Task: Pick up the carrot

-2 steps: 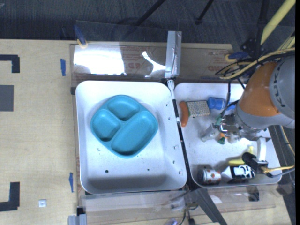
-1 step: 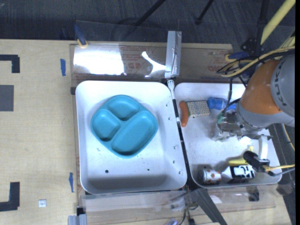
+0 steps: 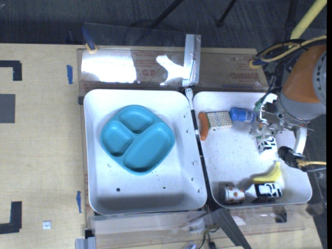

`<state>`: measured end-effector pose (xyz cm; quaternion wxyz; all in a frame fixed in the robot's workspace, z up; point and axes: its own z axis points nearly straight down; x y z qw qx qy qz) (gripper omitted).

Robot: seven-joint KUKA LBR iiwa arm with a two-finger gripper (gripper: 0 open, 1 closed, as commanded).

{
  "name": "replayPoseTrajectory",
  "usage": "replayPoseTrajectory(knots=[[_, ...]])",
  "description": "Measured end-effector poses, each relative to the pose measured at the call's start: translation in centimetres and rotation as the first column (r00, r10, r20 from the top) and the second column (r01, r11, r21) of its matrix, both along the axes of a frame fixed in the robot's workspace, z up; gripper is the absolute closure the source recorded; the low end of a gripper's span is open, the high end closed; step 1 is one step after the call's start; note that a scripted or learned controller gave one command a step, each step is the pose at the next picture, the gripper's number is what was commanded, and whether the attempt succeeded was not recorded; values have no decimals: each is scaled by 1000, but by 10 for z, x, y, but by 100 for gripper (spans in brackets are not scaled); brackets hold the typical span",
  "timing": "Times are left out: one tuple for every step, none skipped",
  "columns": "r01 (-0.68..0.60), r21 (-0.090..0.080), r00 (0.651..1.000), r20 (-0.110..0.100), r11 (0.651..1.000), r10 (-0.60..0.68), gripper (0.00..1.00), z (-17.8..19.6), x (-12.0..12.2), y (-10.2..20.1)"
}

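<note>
The carrot [image 3: 203,125] is a small orange piece lying along the left wall of the right bin [image 3: 228,157], near its far end. My gripper [image 3: 264,134] hangs over the right side of that bin, well to the right of the carrot and apart from it. Between the two lie a speckled grey-and-yellow block [image 3: 219,119] and a blue bottle [image 3: 240,114]. The bottle lies just left of the gripper.
A blue divided plate [image 3: 137,137] sits in the left bin [image 3: 104,188]. Near the right bin's front edge are a yellow banana [image 3: 270,174], a small can [image 3: 234,193] and a black-and-white pack [image 3: 268,190]. Cables run along the arm at the right.
</note>
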<state>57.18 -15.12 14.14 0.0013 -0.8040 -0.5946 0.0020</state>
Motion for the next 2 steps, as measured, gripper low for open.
replayPoseTrajectory(knots=[[-115,-1,993,1,993,115,100,8,9,23],[-273,0,962,2,962,273,100,54,42,-25]])
